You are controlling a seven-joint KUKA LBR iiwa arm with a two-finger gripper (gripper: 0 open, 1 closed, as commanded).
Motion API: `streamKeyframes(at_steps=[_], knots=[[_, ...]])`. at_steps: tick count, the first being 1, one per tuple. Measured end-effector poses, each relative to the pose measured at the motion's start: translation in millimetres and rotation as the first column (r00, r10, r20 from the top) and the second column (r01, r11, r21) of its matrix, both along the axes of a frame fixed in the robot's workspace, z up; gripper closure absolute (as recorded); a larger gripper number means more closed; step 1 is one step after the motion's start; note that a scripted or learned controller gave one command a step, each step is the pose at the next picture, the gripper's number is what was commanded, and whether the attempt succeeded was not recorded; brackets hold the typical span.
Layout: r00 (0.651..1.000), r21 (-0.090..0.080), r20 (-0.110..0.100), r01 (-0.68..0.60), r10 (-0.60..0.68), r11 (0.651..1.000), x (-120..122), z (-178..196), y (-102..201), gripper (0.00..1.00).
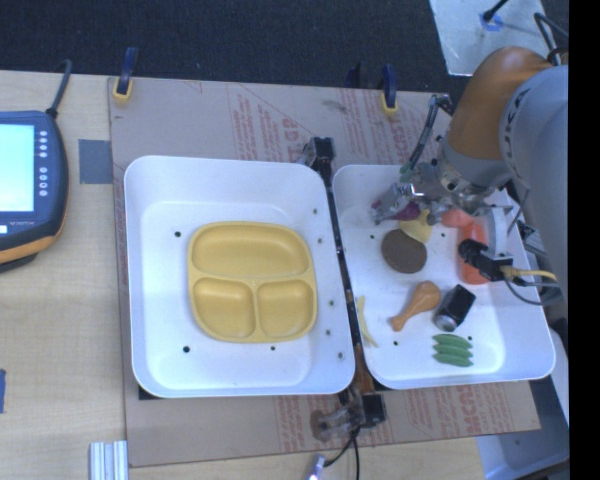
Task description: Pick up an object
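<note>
The claw (408, 196) sits low at the far edge of the right bin (500, 363), carried by the grey arm (535, 128) with its orange band (495, 93); from this slant it cannot be told whether the claw is open, closed, or gripping anything. Just beside it lies a small yellow piece (418, 230), touching the brown disc (405, 252), with an orange-red item (468, 224) near to the right. Any of these is a candidate for the pick. Farther toward the near edge lie the drumstick (416, 305), the dark cylinder (454, 307), the green pea pod (452, 349) and a pale yellow strip (363, 320) at the bin's left wall. The left bin (150, 268) holds a yellow divided plate (252, 280). Risk, as a judgement: the objects beneath the claw are crowded, so a closing motion may catch two at once, or push one aside and close on nothing. The nearby bin wall may also obstruct a descent.
</note>
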State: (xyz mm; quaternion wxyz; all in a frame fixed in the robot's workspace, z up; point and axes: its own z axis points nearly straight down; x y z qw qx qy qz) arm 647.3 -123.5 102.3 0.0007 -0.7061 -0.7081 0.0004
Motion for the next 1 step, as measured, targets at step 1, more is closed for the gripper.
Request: streamKeyframes(at_steps=[1], knots=[[1.000, -0.001, -0.003, -0.002, 0.002, 1.000, -79.1, -11.0, 10.0, 0.00]])
